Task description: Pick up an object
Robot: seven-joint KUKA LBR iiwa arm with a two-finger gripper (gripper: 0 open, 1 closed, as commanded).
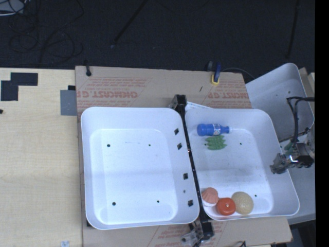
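Hovering at the right rim of the right shallow white plastic bin (281, 189), the pincer (280, 164) is showing no discernible finger state; the blue plastic bottle (212, 129) is lying near that bin's far wall.

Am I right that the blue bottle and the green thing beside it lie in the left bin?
Not quite: the camera view shows the blue bottle and the green thing beside it lying in the right bin, not the left one.
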